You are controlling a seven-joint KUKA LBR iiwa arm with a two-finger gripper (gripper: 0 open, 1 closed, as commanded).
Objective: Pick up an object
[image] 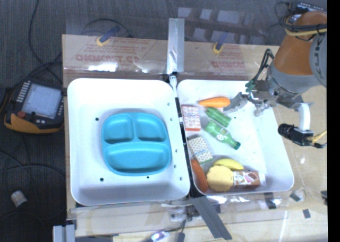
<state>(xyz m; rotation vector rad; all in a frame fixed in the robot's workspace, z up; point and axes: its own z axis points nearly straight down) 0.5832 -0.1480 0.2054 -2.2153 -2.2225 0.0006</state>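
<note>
Camera view, metal hand point(245, 104) fingers spread, nothing pinched, nr tapered orange carrot point(214, 101), glossy green bottle point(222, 134), rt bin point(271, 153).

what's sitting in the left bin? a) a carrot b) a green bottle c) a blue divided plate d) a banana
c, the blue divided plate lies alone in the left bin, while the green bottle, the carrot and the banana all lie in the right bin.
</note>
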